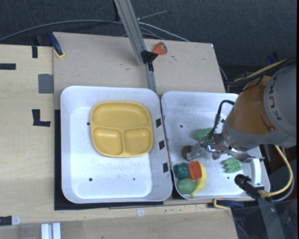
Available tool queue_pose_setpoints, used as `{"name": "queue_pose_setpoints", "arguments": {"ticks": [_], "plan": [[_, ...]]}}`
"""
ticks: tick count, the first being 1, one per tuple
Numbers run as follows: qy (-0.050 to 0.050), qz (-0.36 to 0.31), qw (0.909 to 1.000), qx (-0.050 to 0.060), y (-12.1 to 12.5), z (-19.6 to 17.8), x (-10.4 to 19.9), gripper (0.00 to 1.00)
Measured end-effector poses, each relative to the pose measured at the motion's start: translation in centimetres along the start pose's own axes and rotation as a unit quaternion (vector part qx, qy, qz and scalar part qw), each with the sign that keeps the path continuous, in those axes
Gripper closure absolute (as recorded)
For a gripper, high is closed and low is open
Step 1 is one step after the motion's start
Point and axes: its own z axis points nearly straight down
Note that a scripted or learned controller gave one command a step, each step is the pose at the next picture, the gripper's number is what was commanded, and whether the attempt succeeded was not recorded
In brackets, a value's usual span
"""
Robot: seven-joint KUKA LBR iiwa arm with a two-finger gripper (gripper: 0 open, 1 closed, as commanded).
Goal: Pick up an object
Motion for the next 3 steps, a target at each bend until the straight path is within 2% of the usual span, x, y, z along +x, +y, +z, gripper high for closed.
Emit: {"name": "queue_pose_setpoints", "arguments": {"ticks": [1,3], "plan": [[0.000,0.000,1.0000,-0.002,0.1,-1.3,0.0,1.00],[-0.001,0.000,1.0000,-0.006,0.2,-10.4,1.1,1.00]]}}
